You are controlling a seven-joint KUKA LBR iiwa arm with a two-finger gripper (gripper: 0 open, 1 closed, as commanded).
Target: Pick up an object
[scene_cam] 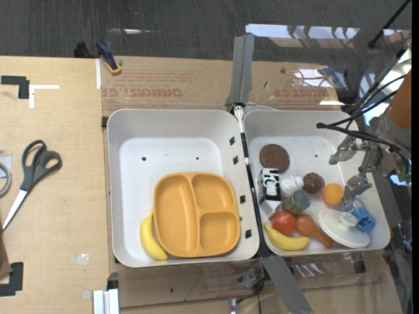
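Nearest the camera, at the lower edge, sit the front rims of the two white bins, with a strip of grey tape running off beneath them. The table (52, 227) is the largest thing here, pale wood, with scissors (33, 169) lying well apart to the left.

The left bin (124, 195) holds a yellow divided tray (196, 213) with a banana (150, 241) tucked against its left edge, half under it. That makes the banana awkward to reach.

The right bin (308, 126) holds the crowd of possible targets: a white lid-like disc (344, 231), a second banana (285, 239), a brown round piece (273, 156), a red tomato-like fruit (283, 222), an orange ball (332, 193) and a small dark ball (313, 182). They lie bunched toward the bin's near right part, touching or just beside one another, so a clean grasp of any one of them looks hard.

The arm (400, 110) reaches in from the right, and the pincer (357, 191) hangs just beside the orange ball, above the white disc. A small blue thing (363, 220) lies just below it. Whether the pincer is parted or closed, I cannot tell; nothing is visibly held.
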